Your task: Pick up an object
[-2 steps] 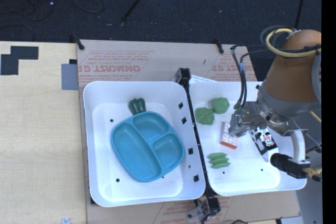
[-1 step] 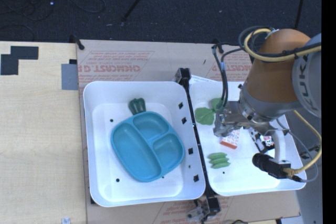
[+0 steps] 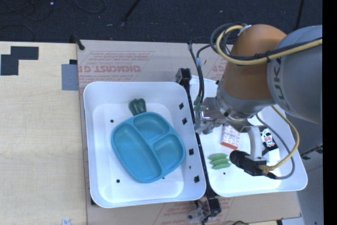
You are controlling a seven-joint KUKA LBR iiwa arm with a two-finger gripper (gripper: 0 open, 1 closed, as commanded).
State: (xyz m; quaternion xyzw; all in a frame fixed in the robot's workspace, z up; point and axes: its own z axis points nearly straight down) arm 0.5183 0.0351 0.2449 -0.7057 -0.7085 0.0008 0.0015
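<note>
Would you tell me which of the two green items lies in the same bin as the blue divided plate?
The dark green pepper, touching the blue divided plate's upper edge in the left bin. The light green pea pods lie in the right bin.

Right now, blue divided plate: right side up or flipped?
Right side up: the blue divided plate in the left bin shows its three compartments facing up.

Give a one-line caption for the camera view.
Arm over right bin; blue divided plate in left bin.
</note>
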